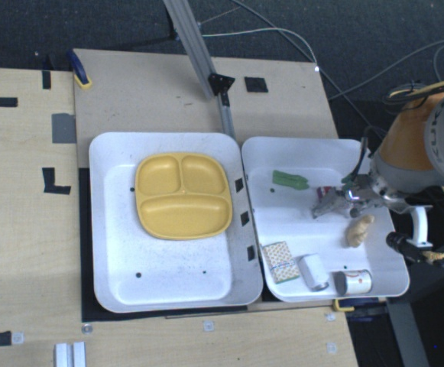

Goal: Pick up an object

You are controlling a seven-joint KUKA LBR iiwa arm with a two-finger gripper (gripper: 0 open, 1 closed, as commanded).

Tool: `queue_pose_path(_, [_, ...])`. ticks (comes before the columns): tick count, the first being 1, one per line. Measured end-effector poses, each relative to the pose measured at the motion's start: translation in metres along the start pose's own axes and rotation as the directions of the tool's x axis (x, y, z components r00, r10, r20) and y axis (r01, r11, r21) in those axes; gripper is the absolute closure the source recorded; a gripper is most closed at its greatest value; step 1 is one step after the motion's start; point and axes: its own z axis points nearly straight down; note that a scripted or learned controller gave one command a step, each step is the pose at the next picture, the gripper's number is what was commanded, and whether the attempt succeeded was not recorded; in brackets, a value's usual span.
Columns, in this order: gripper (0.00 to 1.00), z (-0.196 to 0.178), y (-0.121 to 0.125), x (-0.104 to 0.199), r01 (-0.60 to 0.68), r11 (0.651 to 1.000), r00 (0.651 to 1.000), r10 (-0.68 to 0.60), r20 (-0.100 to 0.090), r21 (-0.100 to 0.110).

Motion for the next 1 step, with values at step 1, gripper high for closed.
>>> queue_pose_path(1, [1.0, -0.0133, 0.0013, 0.001, 0.002, 1.0, 1.0, -0.002, 0.0, -0.004])
